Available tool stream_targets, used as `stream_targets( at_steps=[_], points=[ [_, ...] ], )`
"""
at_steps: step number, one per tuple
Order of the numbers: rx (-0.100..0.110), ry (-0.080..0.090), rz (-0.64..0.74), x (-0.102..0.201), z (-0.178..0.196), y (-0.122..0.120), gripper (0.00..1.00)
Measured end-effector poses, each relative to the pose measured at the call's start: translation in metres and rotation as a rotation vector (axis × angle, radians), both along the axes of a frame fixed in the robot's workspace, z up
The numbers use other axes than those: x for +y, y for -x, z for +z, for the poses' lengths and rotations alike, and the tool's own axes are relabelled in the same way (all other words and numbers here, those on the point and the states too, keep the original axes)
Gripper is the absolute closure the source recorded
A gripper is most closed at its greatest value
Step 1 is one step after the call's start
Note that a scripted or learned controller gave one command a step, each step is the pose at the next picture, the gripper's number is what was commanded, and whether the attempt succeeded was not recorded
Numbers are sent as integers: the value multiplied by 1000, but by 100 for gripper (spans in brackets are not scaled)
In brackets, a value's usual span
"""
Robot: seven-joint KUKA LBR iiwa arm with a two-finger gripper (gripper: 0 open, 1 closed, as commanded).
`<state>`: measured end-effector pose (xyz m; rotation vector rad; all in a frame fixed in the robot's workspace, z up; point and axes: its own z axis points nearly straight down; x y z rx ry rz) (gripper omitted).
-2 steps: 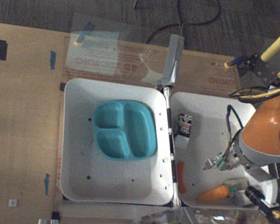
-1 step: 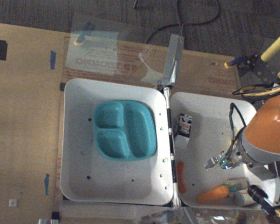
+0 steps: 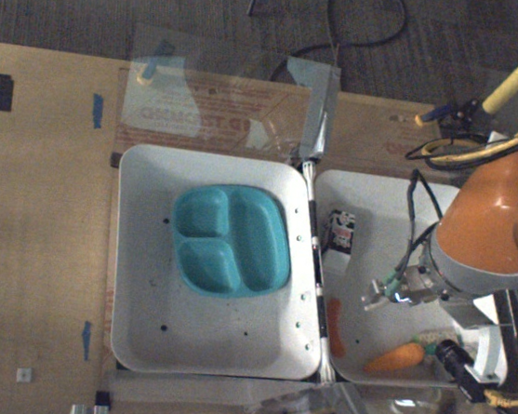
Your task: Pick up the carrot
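Carrot (image 3: pixel 396 359): lying on its side on the floor of the right bin, near the front wall, thick end pointing left and its greenish top towards the right.
Right bin (image 3: pixel 373 195): shallow and white, touching the left bin along the middle seam.
Arm (image 3: pixel 491 221): grey with a broad orange band, reaching in from the right and hanging over the right bin's far side.
Jaws (image 3: pixel 389 291): a small metal tip poking out leftwards under the wrist, above the bin floor, up and a little left of the carrot and apart from it; from where I stand I cannot tell whether they are open or closed, and nothing shows between them.
Small carton (image 3: pixel 341 232): black and white, at the back left of the right bin, beside the seam.
Red piece (image 3: pixel 333 325): a thin reddish thing lying along the right bin's left wall, near the carrot's thick end.
Left bin (image 3: pixel 134 308): white, sitting on the cardboard-covered worktop (image 3: pixel 32 220).
Teal tray (image 3: pixel 232 240): three-compartment dish, resting slightly tilted in the left bin's upper middle.
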<state>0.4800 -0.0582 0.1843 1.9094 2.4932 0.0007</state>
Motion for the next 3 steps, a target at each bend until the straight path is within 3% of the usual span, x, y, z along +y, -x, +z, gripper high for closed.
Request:
stream_targets(
  at_steps=[1,2,3],
  points=[
    [2,0,-593,33,0,1,100],
    [5,1,-1160,-21,-1,-2,100],
    [4,1,-1078,-18,90,-53,100]
  ],
)
